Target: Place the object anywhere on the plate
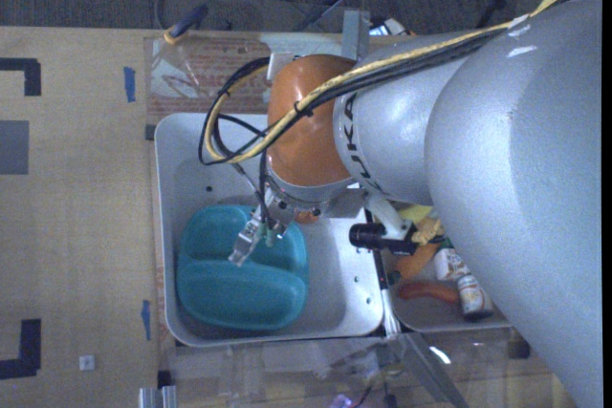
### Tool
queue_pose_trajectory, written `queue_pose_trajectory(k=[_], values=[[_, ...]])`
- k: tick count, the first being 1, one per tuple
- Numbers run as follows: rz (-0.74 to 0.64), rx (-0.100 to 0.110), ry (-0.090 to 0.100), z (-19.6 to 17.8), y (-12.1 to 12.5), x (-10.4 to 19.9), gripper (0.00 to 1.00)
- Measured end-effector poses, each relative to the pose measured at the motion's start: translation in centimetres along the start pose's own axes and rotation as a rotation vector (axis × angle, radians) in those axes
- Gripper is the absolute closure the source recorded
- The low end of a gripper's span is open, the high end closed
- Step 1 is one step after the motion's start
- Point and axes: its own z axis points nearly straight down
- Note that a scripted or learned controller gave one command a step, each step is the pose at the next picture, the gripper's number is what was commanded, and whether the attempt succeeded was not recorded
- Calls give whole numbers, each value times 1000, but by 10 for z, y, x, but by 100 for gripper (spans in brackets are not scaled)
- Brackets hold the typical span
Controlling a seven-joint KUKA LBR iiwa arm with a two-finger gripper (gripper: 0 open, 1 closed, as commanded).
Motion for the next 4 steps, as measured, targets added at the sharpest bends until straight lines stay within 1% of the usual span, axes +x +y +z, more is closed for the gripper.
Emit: queue_pose_trajectory(k=[1, 2, 3, 4], values=[[2, 0, 0, -7, 1, -1, 100], [-47, 2, 1, -64, -42, 49, 100], [-216, 2, 2, 6, -12, 73, 100], [-219, 5, 7, 6, -12, 76, 0]])
